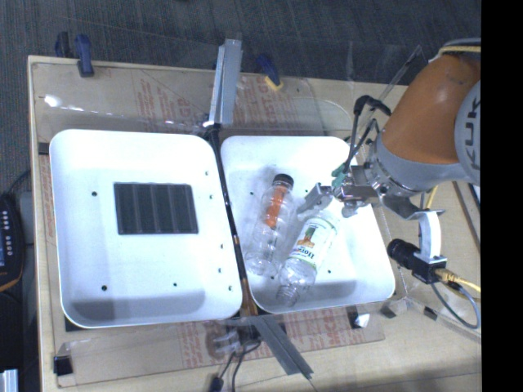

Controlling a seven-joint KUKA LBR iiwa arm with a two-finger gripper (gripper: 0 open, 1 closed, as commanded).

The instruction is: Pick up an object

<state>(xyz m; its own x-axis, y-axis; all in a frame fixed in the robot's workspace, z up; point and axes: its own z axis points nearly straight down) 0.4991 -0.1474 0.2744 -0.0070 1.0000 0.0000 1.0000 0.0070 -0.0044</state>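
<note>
Gripper (320,196) sits low in the right bin (245,158), tip just beside or touching the upper end of the labelled bottle (309,250). Can't tell how its jaws stand — too small and partly blurred from this angle, and nothing visibly sits between them, so no hold confirmed.

Risks as I judge them:
- Both bottles are clear, round plastic lying on their sides — a closing pinch could squirt one sideways or roll it.
- The labelled bottle and the orange-cap bottle (272,211) lie touching or nearly so, forming a V. Nudging one likely shifts the other, and a finger may land between them.
- An off-axis grasp near the neck would let the bottle swing or slip on lift.
- The bin's right wall is close to the wrist — limited room to re-angle.

Containers: right bin holds the two bottles, mid to lower area. Left bin (73,162) holds a dark ribbed rectangular block (155,208), flat near its centre. Both bins sit side by side on the desk (122,88).
</note>
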